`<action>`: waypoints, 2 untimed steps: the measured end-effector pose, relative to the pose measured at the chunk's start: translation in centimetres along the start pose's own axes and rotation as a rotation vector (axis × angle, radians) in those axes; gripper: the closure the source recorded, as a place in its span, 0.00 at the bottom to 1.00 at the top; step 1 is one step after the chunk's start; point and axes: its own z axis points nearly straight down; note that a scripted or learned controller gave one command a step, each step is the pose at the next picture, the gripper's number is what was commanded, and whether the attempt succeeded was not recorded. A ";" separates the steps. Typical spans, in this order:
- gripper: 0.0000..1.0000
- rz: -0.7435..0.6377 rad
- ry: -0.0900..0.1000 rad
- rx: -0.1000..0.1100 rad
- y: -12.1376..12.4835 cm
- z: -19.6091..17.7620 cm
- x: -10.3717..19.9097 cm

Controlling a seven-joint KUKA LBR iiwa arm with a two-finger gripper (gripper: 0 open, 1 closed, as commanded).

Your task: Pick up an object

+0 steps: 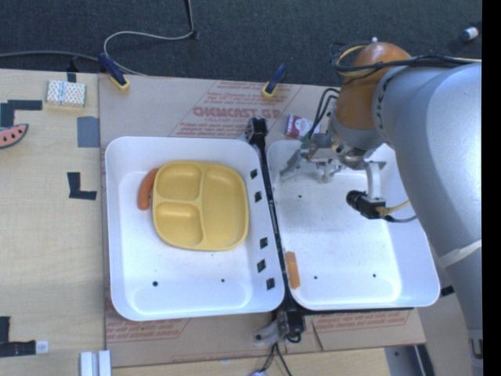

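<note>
The end effector [317, 159] hangs over the right bin [407, 288] near its twelve o'clock edge; whether it is open or holding anything, I cannot tell. The nearest object, a small orange piece [292, 269], lies toward seven o'clock from it against the bin's nine o'clock wall, long axis running twelve-to-six.

Dark grey carpet floor [235, 14] spans the 12 o'clock edge, crossed by a black cable [149, 36]. A light wooden table [47, 233] occupies 9 o'clock, marked with black tape pieces [78, 186]. A printed cardboard sheet [196, 108] covers its centre. Lighting is even.
</note>
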 end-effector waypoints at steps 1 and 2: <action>1.00 -0.001 0.001 0.001 0.0 -0.9 0.1; 0.00 -0.001 0.000 0.001 0.0 -0.9 0.1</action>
